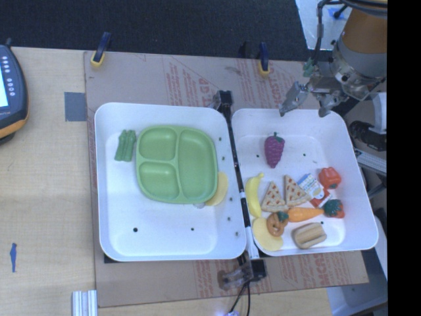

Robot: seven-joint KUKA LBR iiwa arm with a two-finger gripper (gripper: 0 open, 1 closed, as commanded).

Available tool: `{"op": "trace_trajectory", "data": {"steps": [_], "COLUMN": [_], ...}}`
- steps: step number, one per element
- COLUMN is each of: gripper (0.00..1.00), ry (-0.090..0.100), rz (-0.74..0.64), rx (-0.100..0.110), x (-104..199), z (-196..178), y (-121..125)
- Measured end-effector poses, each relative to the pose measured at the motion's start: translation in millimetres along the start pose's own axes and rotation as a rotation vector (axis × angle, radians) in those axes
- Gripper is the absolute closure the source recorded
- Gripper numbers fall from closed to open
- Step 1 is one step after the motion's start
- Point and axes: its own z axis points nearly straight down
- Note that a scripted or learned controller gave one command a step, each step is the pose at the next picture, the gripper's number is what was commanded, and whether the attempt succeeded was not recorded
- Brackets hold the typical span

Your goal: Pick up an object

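From the overhead camera I see the gripper [306, 104] poised above the far rim of the right bin [348, 137], near its far left corner. Its two fingers are spread wide apart with nothing between them.

All the toy food in the right bin sits clear of the gripper. A purple bunch of grapes [274, 149] lies alone toward the far middle of the bin floor. The rest crowds the near half: a banana [252, 191] along the left wall, two sandwich wedges [284, 193] just beside it, a small blue-and-white packet [310, 185], a red pepper [329, 177] by the right wall, a carrot [304, 213], a strawberry [333, 208], a bread roll [308, 235] at the near edge, and a yellow round piece [266, 235] in the near left corner.

In the left bin [112, 209] I see a green divided plate [177, 164] at the centre, with a green bean bundle [125, 145] just beside its left edge.
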Motion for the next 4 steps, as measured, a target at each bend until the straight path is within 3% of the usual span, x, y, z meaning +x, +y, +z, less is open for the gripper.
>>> {"op": "trace_trajectory", "data": {"steps": [1,2,3,4], "gripper": [0.00,0.00,0.00,0.00], "ry": [0.001,-0.001,-0.001,0.003], "rz": [0.001,0.001,-0.002,0.001], "rx": [0.012,0.005,0.000,0.008], "x": [1.1,-15.2,-24.6,-13.7], "z": [113.4,167.0,197.1,196.5], "y": [-28.6,-12.6,8.4,-80.1]}}
